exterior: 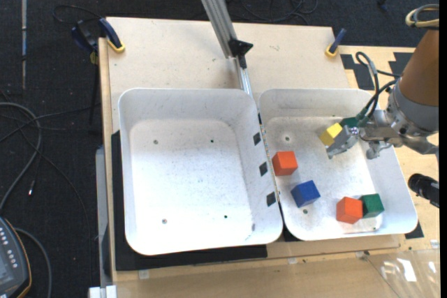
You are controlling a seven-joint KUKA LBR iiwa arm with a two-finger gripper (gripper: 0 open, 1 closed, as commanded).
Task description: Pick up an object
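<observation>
Camera view from above the tabletop: my end effector (343, 142) hangs low in the right bin (391, 220), its tip touching or just beside a yellow block (331, 133); I cannot tell whether it is grasping the block, clenched or released. Risk, as I judge it: contact this shallow could nudge the block aside or drop it on lifting. Two orange blocks (284, 163), a blue block (305, 193) and a green block (373, 204) lie apart from it.

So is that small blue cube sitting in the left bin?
No, the small blue cube lies in the right white bin, between two orange cubes.
</observation>
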